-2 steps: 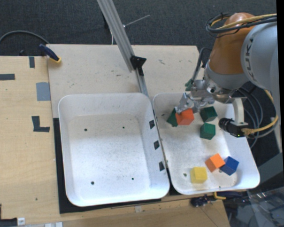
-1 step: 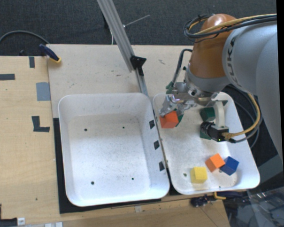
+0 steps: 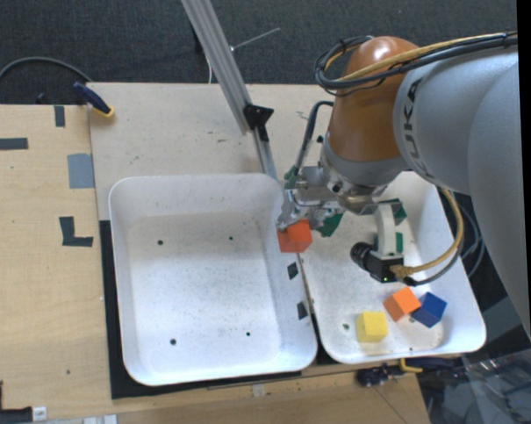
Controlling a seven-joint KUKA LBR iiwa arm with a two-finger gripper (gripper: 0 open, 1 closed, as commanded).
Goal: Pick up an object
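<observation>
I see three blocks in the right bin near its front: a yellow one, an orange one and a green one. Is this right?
Not quite. The camera view shows the yellow block and the orange block near the front of the right bin, but the third block there is blue, not green.

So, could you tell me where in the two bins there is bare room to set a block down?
The left bin has bare floor from its far wall to its near rim. The right bin is crowded: the yellow block, orange block and blue block cluster near its front, and the gripper hangs with a red block over the divide.
</observation>
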